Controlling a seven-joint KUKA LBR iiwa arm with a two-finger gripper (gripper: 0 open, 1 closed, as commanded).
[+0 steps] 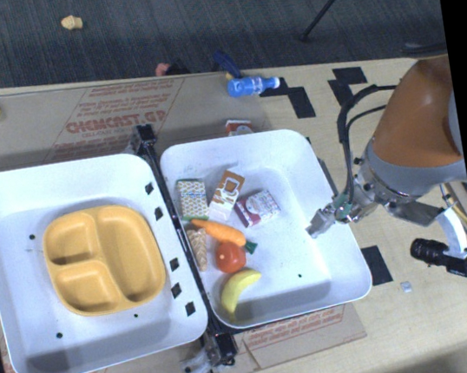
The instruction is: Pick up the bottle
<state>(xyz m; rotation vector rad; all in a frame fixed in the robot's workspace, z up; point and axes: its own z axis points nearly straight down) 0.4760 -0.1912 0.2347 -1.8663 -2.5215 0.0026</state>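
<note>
The bottle (251,86) lies on the bench behind the right bin (343,253), long axis left-right, cap pointing right. The gripper (320,224) hovers over that bin's right rim; jaw state unclear.

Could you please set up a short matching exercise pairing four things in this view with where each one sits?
Things:
1. blue bottle
2. yellow divided plate
3. banana
4. claw

Places:
A. in the left bin
B. over the right rim of the right bin
C. on the bench, beyond the far edge of the right bin
D. at the near end of the right bin, below the tomato

Pairs: 1-C, 2-A, 3-D, 4-B
</note>
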